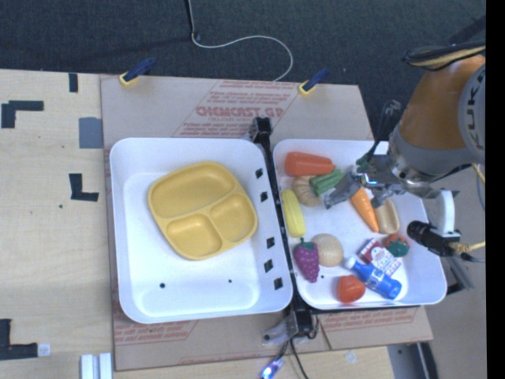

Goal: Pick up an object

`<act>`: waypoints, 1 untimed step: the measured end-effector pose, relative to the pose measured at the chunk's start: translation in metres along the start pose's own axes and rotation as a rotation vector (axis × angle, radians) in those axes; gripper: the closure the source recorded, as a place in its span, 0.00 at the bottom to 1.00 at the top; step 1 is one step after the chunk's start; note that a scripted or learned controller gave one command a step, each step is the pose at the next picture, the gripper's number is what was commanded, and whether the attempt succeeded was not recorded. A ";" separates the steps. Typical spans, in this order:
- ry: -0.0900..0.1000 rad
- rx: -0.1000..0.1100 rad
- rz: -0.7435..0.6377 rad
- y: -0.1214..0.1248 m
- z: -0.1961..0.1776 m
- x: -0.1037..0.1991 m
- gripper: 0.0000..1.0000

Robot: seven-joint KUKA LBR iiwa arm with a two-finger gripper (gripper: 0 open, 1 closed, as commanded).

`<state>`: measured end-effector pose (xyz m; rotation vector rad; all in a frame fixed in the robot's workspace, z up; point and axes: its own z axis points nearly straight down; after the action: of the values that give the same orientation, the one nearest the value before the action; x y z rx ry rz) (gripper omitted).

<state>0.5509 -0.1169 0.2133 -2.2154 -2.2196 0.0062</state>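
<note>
Bench scene with two white bins side by side: the left bin [134, 290] holds a yellow divided plate [203, 209], and the right bin [430, 290] holds a heap of toy food. The gripper [341, 189] reaches in from the right and sits low over the far part of the right bin, its dark fingers [335, 196] pointing left; a green vegetable [325, 181] lies against them, but whether the fingers are spread or closed, or have any hold on it, cannot be told from this angle. Around the gripper lie a red-orange pepper [308, 163] on the far side, a carrot [364, 208] to the right, a beige piece [306, 190] and a corn cob [293, 213] to the left. Nearer are a purple grape bunch [307, 259], a pale round piece [329, 249], a tomato [351, 288] and a blue bottle [376, 279]. Crowding is the likely hazard: the fingers may straddle two items at once, or nudge the green vegetable aside against its neighbours, so that a closing grip catches only an edge and the piece slips free on lifting.
</note>
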 end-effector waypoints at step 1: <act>0.001 0.007 -0.002 0.000 -0.006 0.001 1.00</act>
<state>0.5511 -0.1161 0.2197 -2.2094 -2.2178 0.0124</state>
